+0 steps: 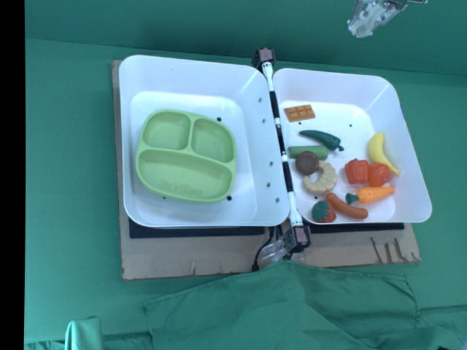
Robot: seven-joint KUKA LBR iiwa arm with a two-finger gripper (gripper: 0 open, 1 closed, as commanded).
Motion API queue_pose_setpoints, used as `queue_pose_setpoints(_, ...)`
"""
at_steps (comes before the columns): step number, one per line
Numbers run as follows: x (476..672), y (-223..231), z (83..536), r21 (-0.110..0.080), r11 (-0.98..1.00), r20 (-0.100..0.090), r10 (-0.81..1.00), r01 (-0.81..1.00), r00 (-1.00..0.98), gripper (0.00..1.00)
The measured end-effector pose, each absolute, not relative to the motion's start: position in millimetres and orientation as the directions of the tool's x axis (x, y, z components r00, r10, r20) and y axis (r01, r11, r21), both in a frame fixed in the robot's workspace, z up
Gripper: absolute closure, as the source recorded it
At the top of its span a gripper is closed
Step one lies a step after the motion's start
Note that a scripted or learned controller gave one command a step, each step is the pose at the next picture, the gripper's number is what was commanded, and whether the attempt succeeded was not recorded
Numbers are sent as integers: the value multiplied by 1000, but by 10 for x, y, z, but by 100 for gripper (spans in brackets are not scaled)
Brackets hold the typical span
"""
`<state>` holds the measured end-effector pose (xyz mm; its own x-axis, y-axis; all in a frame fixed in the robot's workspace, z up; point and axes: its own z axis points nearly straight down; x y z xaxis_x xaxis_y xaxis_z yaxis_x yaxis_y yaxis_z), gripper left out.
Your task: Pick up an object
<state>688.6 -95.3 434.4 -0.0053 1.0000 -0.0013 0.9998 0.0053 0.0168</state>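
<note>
While the end effector [363,22] is hanging high beyond the right bin [411,152], its grip state impossible to tell, toy food is lying below: a banana [381,152], carrot [375,194], pepper [322,138]. Beside it, the left bin [146,75] is holding a green tray [187,156].

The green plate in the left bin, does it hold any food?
No. The green plate shows three bare compartments.

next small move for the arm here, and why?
Probably bring the pincer down and toward the right bin. It hangs above the bench beyond that bin's far edge, holding nothing, while all the toy food sits there; the banana lies apart near the right wall, likely the easiest target.
</note>
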Motion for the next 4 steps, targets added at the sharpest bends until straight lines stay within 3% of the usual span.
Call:
queue_pose_setpoints(1, 7001, -272, 5188, 17, 5, 0, 1000, 1000, -5, 100)
queue_pose_setpoints(2, 6987, 343, 5901, 16, 4, 1, 1000, 1000, -4, 100)
queue_pose_setpoints(3, 6983, 762, 6353, 14, 2, 1, 1000, 1000, -2, 100)
queue_pose_setpoints(4, 6971, 736, 6480, 17, -4, -1, 1000, 1000, 4, 100)
